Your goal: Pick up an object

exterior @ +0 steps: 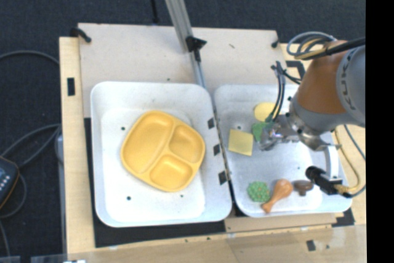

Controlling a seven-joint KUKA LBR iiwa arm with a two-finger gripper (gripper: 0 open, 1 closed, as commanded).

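While the jaws (266,140) hover, a green object (259,130) lies just beside them

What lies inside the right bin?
In the right bin: a yellow square block, yellow ball, green piece, broccoli, drumstick. The gripper and arm cover the rest.

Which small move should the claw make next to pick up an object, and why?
Probably a short descent onto the small green piece. The claw sits right beside it in the right bin, between the yellow ball and the yellow square block, and nothing shows between its fingers yet.
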